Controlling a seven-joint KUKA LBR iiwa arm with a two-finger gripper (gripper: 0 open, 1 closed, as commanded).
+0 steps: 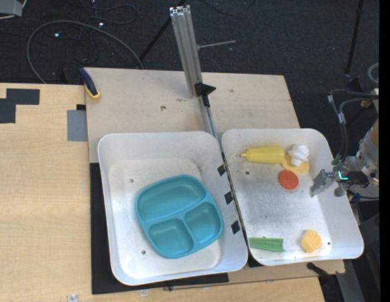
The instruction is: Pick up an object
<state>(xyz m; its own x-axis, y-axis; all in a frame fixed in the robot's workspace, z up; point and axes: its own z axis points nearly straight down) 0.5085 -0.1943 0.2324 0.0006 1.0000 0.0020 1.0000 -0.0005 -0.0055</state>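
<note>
So the arm comes in from the right and its pincer (328, 184) sits low right at the right bin's (270, 244) right-hand rim, about halfway down that side. Honestly can't tell from this angle how its business end is set, and nothing visibly sits in it.

Right bin stuff: a yellow bottle-shaped toy (265, 155) lying along the top, a small white piece (299, 152) touching its right end, a red ball (288, 180) just below those, near the pincer. Down at the bottom edge there's a green block (267, 245) and a yellow shell-ish thing (311, 240). The middle of that bin is bare, decent room there.

Left bin (119, 168) holds a teal divided plate (178, 215), filling most of its lower centre.
</note>
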